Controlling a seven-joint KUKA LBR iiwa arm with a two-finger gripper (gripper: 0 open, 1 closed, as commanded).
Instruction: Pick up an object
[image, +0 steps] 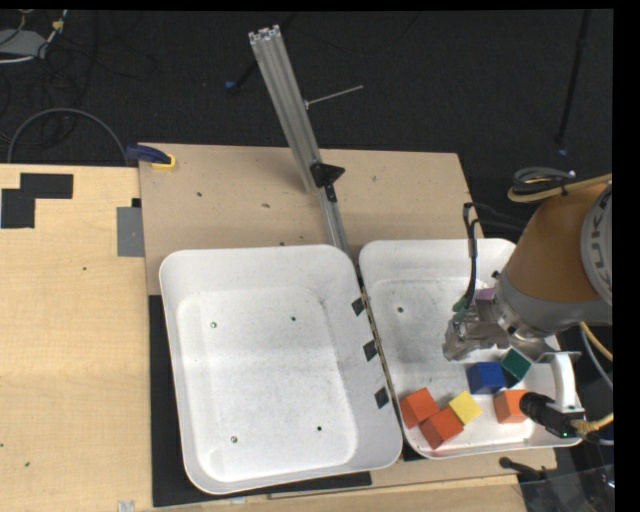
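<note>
Six small blocks lie clustered in the near part of the right-hand bin (430, 262). Closest to the bin's near edge is a red block (441, 427). It touches an orange-red block (419, 405) that sits just beyond it, toward the bin's left wall. A yellow block (465, 407) sits just beside the red one, and an orange block (510, 405) lies toward the near right corner. A little farther back, a blue block (487, 377) and a green block (516, 365) rest against each other.

The gripper (462, 340) hangs just beyond the blue block, over bare floor in the bin's right half. I cannot tell from this angle whether the claw is apart or together. The arm (555, 250), with its orange band, reaches in over the bin's right edge. A small purple thing (486, 295) shows just behind the gripper, partly hidden by the arm.

The left-hand bin (200, 270) stands alongside, its rim close against its neighbour's. Beyond both bins, an aluminium rail (290, 110) slants up from the wooden board (400, 190). A blue clamp (148, 155) sits at the board's far left corner.
</note>
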